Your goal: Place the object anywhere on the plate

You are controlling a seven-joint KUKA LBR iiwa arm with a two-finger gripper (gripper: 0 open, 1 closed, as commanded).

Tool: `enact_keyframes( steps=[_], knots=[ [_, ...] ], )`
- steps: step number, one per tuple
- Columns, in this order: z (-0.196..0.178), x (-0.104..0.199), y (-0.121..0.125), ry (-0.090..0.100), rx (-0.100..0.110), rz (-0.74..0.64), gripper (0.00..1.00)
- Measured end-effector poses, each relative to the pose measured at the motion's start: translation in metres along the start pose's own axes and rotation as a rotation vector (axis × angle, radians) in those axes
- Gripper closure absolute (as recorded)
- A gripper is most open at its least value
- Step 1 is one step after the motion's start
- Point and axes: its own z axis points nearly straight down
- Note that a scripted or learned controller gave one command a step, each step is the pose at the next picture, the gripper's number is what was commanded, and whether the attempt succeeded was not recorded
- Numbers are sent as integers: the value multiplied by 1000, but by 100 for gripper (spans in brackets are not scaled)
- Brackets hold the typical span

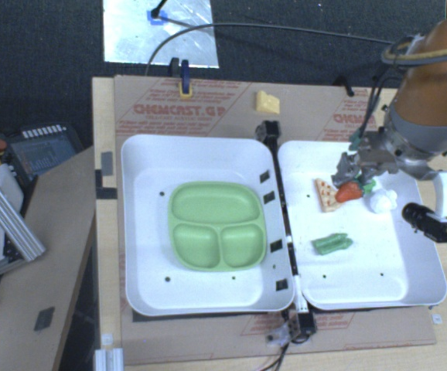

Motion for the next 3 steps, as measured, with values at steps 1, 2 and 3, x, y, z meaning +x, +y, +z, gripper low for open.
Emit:
enact_keyframes(
  steps=[1, 2, 3],
  knots=[
    [0, 51, -7, 0, 0, -1, 100],
    [8, 104, -27, 1, 2, -1, 100],
    [11, 156, -35, 1, 0, -1, 100]
  ],
)
